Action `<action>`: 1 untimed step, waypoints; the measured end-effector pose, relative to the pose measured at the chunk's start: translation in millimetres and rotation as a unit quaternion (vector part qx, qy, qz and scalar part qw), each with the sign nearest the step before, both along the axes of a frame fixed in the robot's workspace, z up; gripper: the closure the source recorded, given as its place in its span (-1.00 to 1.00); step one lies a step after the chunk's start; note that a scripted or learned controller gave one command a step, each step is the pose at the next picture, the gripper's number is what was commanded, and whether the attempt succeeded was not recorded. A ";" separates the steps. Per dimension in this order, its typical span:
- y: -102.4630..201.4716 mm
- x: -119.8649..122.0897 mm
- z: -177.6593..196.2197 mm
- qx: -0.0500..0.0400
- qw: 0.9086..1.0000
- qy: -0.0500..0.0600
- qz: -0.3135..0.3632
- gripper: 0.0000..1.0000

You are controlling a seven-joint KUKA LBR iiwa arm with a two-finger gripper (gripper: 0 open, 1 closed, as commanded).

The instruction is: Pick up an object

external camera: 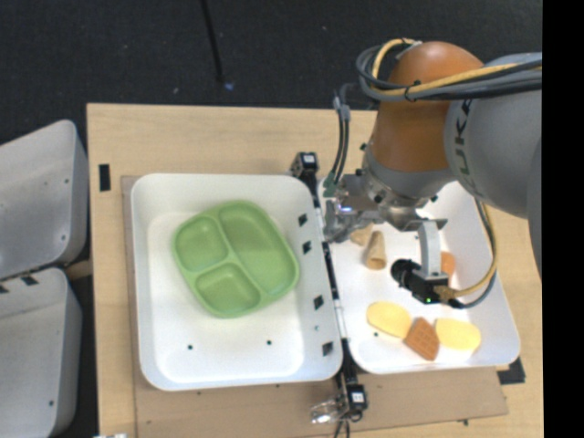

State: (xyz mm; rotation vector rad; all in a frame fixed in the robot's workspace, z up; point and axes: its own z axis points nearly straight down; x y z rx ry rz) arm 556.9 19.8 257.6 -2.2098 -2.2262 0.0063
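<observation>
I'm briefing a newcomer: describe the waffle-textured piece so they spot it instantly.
Start at the right white bin, under the arm. Along its near edge lie two smooth yellow pieces, and the waffle piece sits between them. It alone is orange-brown, wedge-shaped and grid-patterned.

Two white bins, left (155, 354) and right (493, 336), on a pale wooden bench (210, 140); light green divided plate (235, 258) in the left bin; in the right bin, two yellow pieces (390, 318) (458, 335), an orange-brown waffle-patterned piece (422, 338), a tan cone (375, 250); grey arm (502, 135) with orange band (415, 108); black cable (212, 35) on dark floor.
</observation>
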 end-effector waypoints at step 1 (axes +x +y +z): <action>49.5 -11.4 -7.9 -0.001 1.000 0.000 0.000 1.00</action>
